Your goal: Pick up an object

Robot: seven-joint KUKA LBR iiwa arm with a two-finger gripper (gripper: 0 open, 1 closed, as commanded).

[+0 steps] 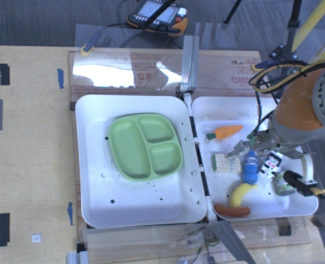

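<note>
two shallow white bins side by side on the pale wooden bench (25,164). left white bin (96,202) holding a light green three-compartment plastic plate (145,146) near its centre, with bare floor open all around it up to the rim. right white bin (228,111) crowded: orange toy carrot (227,132) toward the far side, speckled square sponge-like pad (224,163) near the divider, blue bottle (251,166) beside it, yellow toy banana (240,194) and red-brown sausage (232,210) along the near rim. grey arm with orange band (297,106) leaning in from the right, two-finger gripper (249,146) low just above the blue bottle; cannot tell whether its fingers stand apart or together.
</note>
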